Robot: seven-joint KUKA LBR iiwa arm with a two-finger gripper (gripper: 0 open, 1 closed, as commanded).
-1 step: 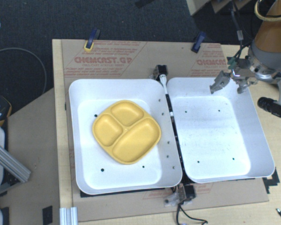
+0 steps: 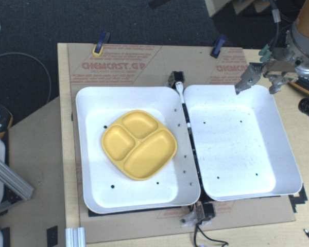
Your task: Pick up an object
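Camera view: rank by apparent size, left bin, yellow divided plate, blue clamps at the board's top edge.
1. left bin
2. yellow divided plate
3. left blue clamp and right blue clamp: they look alike, so unranked.

A plain yellow divided plate [image 2: 139,144] lies in a white bin [image 2: 87,138] speckled with black dots.

Scene evenly and brightly lit from overhead. Two white bins [image 2: 237,138] rendered near overexposure, their surface detail washed out. Soft sheen seen on the yellow divided plate [image 2: 139,144], with a faint shadow cast along its lower edge. Dark floor [image 2: 31,24] left underexposed. Overall softness and slight graininess noted; claw [image 2: 260,82] at upper right rendered slightly blurred.
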